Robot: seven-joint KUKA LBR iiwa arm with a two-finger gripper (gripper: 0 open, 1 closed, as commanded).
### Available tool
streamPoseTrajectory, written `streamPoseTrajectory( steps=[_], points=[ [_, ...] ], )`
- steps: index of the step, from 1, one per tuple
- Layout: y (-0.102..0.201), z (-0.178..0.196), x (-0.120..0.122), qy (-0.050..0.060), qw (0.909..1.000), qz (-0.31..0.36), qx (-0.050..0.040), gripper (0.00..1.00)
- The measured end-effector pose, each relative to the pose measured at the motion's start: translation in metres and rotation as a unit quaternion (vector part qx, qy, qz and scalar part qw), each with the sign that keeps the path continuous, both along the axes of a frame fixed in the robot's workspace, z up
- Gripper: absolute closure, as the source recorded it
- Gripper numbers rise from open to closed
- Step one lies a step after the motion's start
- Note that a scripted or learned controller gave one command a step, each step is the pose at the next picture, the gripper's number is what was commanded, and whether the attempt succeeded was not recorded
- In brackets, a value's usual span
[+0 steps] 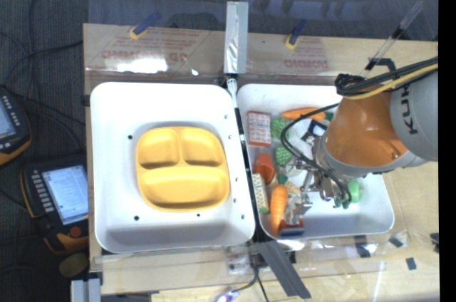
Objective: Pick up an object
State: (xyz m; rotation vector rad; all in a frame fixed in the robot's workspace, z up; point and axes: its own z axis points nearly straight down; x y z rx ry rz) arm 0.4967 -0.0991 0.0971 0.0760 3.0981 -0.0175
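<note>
Because the carrot (277, 203) lies at the right bin's (377, 222) front-left corner, touching other toys, with the gripper (313, 188) low just beside it at an opening I cannot tell, the descent could nudge the pile or close on nothing, far from the yellow divided plate (183, 167) in the left bin (114, 115).
</note>
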Motion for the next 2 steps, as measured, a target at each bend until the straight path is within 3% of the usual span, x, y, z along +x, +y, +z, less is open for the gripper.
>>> streamPoseTrajectory(
  steps=[2],
  points=[
    [0.0007, -0.0010, -0.0022, 0.003, 0.9985, -0.054, 0.0039, 0.00]
  ],
)
